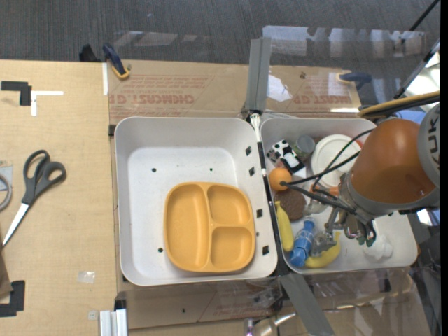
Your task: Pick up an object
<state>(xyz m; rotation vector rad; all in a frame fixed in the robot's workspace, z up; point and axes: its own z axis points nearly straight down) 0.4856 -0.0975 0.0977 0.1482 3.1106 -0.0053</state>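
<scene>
Bench front edge is lying nearest, bearing two white bins. Left bin [140, 187] is holding a yellow divided tray [208, 227]. My gripper [329, 235] is hanging over the right bin [399, 247], grip state impossible to tell. Beneath it a banana [323, 257] and blue bottle [302, 243] are lying; an orange ball [280, 178] is sitting near the divider.

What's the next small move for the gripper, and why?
Probably a short straight descent. The gripper hangs low in the right bin, just over the blue bottle and the banana, with nothing seen between its fingers. The yellow tray in the left bin is far off.
</scene>
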